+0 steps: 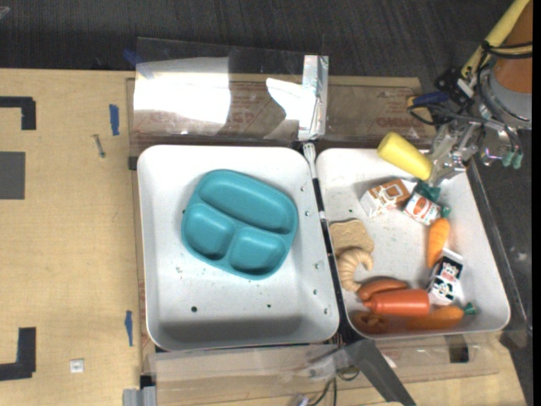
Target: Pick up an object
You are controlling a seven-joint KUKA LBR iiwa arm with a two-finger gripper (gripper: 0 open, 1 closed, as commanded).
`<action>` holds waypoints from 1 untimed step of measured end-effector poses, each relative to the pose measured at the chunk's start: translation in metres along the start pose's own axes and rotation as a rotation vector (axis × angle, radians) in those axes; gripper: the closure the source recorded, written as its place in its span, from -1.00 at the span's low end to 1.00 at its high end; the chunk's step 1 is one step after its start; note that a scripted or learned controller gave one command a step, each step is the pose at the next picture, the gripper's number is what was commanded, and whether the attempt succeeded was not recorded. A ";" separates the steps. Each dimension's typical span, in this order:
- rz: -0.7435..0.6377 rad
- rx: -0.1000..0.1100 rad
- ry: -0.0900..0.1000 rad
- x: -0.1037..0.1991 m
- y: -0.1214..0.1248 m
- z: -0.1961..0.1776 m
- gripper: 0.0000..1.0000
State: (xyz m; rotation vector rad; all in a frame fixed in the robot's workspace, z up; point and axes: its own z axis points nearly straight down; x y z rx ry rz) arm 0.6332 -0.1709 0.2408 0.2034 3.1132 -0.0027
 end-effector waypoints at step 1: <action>0.003 -0.001 0.014 0.003 -0.002 0.007 -1.00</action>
